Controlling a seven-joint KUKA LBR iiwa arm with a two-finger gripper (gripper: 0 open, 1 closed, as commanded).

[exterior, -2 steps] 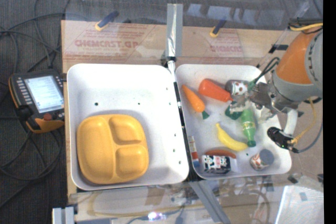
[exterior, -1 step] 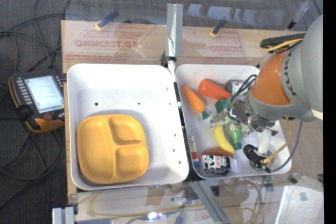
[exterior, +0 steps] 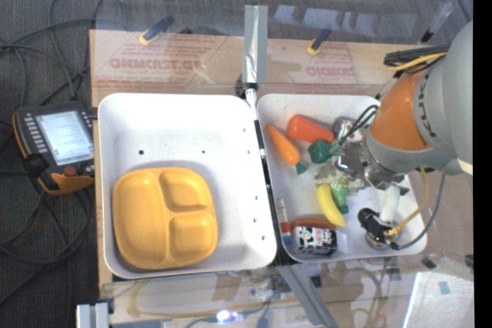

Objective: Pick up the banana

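Banana (exterior: 331,204) sits in the right bin (exterior: 274,165) crowded by carrots (exterior: 295,136), something green (exterior: 320,152) and a carton (exterior: 311,236), gripper (exterior: 355,165) right beside it, grip state unclear.

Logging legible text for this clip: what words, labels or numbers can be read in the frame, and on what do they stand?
Red mirrored print on the brown cardboard sheet behind the two white bins: too blurred to read.
Lit screen of the grey handheld pendant left of the bench: too small to read.
Red, black and white label on the small carton near the yellow banana: unreadable.
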